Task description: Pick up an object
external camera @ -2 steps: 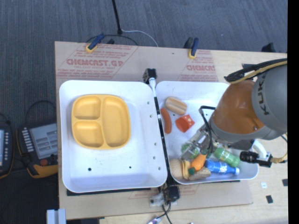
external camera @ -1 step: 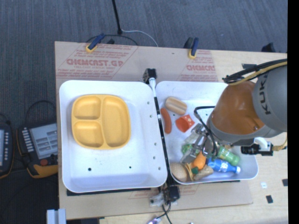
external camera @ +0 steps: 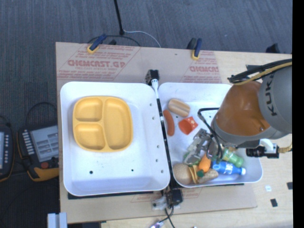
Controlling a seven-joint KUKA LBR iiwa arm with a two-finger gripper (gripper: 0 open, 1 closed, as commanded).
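My gripper [external camera: 201,147] is low inside the right bin [external camera: 209,90], reaching in from the right under the orange wrist band. It hangs over a heap of toy food at the bin's front: a small orange piece [external camera: 204,164], a green piece [external camera: 231,156], a blue bottle [external camera: 229,169], a tan rounded item [external camera: 181,172] and a beige piece [external camera: 208,176]. Farther back lie a hot dog bun [external camera: 178,107], a sausage [external camera: 168,123] and a red block [external camera: 188,125], apart from the gripper. The gripper body hides what is right under it.
The left bin [external camera: 142,165] holds a yellow divided plate [external camera: 102,123]. A ridge where the two bins meet runs just left of the sausage. Blue and yellow clamps sit at the board's back edge.
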